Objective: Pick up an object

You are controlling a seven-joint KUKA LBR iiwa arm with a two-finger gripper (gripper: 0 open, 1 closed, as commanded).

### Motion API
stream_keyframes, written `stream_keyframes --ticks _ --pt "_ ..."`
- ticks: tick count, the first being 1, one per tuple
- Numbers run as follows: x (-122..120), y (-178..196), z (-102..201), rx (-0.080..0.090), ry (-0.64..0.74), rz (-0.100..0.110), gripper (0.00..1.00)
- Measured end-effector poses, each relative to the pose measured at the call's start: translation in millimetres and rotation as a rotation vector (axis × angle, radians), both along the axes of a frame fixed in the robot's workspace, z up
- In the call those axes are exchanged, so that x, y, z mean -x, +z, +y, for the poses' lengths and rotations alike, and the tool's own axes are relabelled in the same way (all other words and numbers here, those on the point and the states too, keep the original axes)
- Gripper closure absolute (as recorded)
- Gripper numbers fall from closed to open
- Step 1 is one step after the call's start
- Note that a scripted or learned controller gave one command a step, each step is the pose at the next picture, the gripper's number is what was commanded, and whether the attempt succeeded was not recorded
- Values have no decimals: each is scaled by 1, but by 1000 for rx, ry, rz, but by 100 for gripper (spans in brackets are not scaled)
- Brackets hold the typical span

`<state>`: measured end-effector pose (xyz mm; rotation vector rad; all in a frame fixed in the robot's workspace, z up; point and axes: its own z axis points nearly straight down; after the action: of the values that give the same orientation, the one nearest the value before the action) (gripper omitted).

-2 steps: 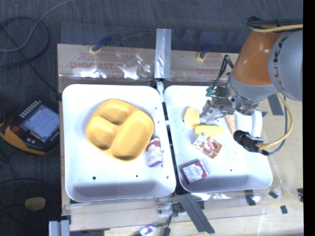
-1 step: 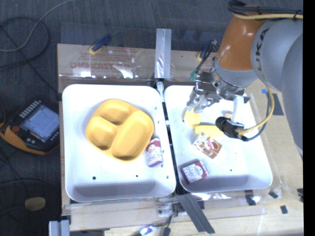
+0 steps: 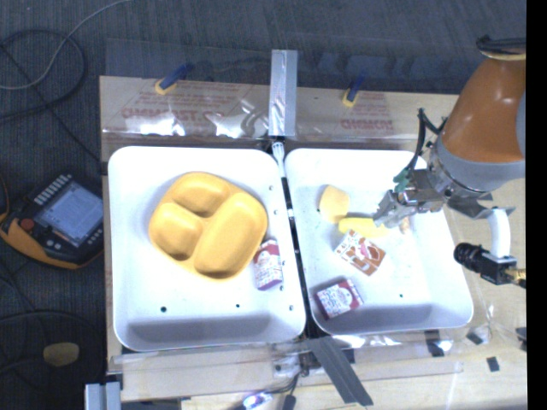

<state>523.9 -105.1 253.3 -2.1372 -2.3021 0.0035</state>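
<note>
My gripper (image 3: pixel 395 213) hangs low over the right bin (image 3: pixel 444 301), coming in from the right below the arm's orange band. Its tip is right at the right end of a small yellow oblong piece (image 3: pixel 355 225); whether it touches the piece is unclear. A rounded yellow lump (image 3: pixel 333 201) lies just up and left of that piece. A red and white packet (image 3: pixel 360 253) lies below the piece, and a dark red packet (image 3: pixel 338 297) sits near the bin's front wall.
The left bin (image 3: pixel 137 314) holds a large yellow bread-shaped object (image 3: pixel 208 223) and a small red and white packet (image 3: pixel 267 266) against the divider. A handheld controller (image 3: pixel 60 220) lies on the floor to the left. Black hardware (image 3: pixel 483 261) sticks out at the right bin's right side.
</note>
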Motion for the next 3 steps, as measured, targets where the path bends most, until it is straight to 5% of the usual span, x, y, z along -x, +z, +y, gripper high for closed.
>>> stream_keyframes --ticks 1,2,3 --pt "0 0 1 -1 2 0 0" --pt "-40 39 -12 0 320 -3 0" --pt "-60 -142 -11 -2 330 1 0"
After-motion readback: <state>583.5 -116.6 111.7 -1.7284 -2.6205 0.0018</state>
